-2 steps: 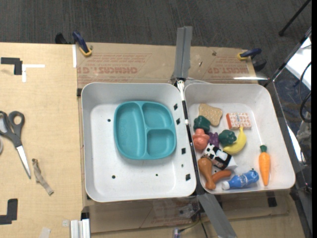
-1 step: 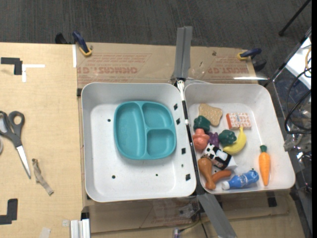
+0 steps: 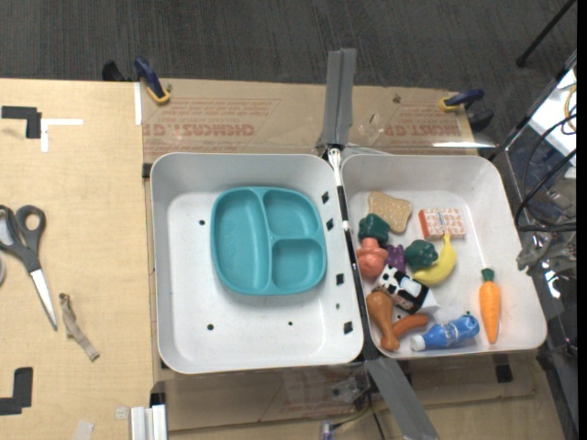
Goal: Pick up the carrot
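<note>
I am seeing the carrot [image 3: 490, 309] lying in the right bin [image 3: 507, 194], close to that bin's right wall and toward its near edge, its green top pointing away from me and its orange tip pointing toward the near rim. It is sitting apart from the other toys. Just left of it a banana [image 3: 442, 262] is curving around a green broccoli piece [image 3: 421, 251], and a blue-and-white tube [image 3: 448, 333] is lying along the near wall, near the carrot's tip. A slice of toast [image 3: 391, 210] and a small red-printed box [image 3: 442, 223] are resting toward the far side. A chicken drumstick [image 3: 381, 313] is lying at the bin's near left. In the left bin [image 3: 174, 273] a teal divided plate [image 3: 270, 241] is sitting near the middle. Scissors [image 3: 27, 250] are lying on the bench at far left. I cannot tell how the gripper is standing from here.
</note>
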{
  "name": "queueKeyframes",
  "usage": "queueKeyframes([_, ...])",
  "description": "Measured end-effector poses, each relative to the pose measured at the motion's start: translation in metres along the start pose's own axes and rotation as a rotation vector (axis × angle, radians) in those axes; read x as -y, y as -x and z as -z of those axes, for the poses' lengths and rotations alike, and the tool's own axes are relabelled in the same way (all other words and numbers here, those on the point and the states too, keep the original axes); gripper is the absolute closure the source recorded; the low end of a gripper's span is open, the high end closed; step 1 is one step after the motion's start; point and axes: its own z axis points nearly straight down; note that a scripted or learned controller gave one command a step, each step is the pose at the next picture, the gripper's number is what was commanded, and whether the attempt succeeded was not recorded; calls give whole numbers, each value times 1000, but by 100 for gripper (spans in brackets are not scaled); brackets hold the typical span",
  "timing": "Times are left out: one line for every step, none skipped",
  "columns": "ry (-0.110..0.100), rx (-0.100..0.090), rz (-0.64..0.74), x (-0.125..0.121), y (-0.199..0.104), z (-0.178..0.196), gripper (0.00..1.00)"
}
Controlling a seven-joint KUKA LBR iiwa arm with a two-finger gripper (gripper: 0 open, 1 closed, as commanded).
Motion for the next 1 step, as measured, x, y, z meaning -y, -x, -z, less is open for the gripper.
queueKeyframes([0,-1,-131,-2,10,-1,100])
